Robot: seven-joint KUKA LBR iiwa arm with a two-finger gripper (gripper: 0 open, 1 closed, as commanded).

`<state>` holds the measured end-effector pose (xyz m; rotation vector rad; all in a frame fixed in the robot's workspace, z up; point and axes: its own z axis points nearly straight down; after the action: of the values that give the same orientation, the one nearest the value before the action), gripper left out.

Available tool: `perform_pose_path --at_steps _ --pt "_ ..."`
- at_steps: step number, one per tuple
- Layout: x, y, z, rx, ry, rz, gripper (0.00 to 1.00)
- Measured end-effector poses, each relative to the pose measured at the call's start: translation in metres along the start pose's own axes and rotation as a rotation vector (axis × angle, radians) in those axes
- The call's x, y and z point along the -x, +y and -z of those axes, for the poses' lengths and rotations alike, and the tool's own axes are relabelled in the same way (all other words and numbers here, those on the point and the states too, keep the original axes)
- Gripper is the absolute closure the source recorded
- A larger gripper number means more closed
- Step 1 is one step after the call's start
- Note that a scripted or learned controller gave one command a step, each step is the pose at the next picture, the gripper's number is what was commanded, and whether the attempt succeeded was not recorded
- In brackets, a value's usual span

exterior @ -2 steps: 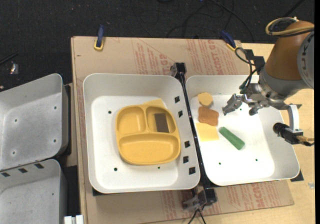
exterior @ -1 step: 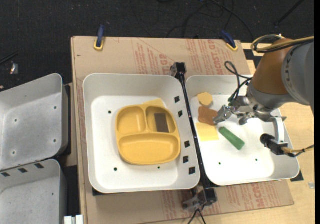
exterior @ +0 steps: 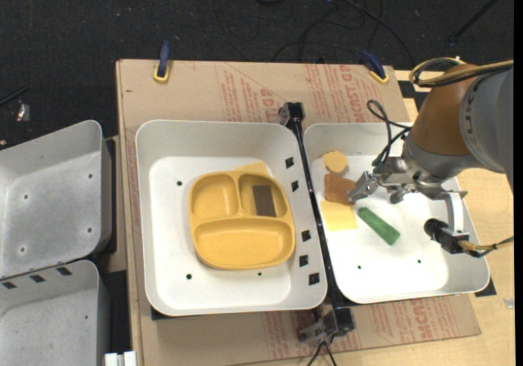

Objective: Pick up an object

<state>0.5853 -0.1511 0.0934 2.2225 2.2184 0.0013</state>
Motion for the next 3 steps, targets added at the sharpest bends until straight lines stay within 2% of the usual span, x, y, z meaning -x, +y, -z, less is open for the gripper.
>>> perform_pose_path --at_steps 1,3 --pt "0.0 0.001 0.011 0.002 -0.001 0.0 1.0" --pt "-0.001 -0.005 0.11 0.004 -0.001 0.004 1.0"
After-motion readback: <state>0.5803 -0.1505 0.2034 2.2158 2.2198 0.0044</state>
